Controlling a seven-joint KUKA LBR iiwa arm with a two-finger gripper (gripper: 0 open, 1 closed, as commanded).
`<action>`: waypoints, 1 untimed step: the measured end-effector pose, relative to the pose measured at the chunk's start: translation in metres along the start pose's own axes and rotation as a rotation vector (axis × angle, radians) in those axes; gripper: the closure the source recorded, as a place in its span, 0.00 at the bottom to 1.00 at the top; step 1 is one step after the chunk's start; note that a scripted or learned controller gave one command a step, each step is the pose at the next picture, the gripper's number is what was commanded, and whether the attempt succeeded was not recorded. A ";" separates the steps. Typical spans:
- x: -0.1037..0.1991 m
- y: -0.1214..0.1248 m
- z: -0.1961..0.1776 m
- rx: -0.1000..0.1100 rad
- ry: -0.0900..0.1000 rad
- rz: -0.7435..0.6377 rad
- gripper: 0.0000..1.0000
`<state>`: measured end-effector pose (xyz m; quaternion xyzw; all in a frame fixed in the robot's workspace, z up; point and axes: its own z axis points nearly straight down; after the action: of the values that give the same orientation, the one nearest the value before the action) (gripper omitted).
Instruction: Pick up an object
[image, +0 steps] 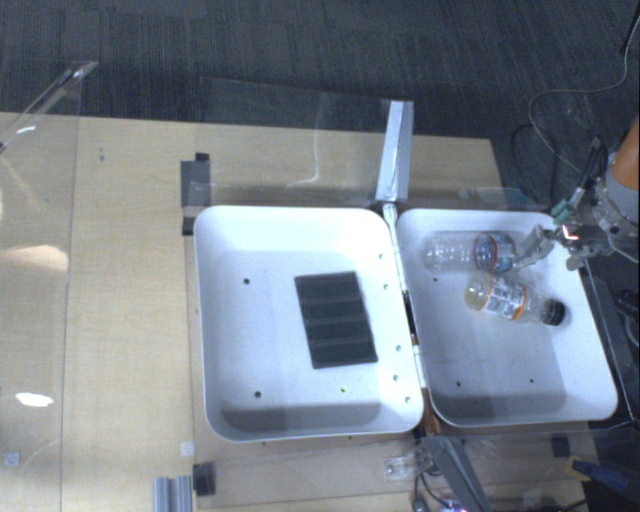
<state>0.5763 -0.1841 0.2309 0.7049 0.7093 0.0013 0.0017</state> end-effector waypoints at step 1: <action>-0.010 0.042 0.132 0.000 0.000 -0.101 0.00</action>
<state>0.6192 -0.1936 0.0989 0.6681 0.7441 0.0013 0.0015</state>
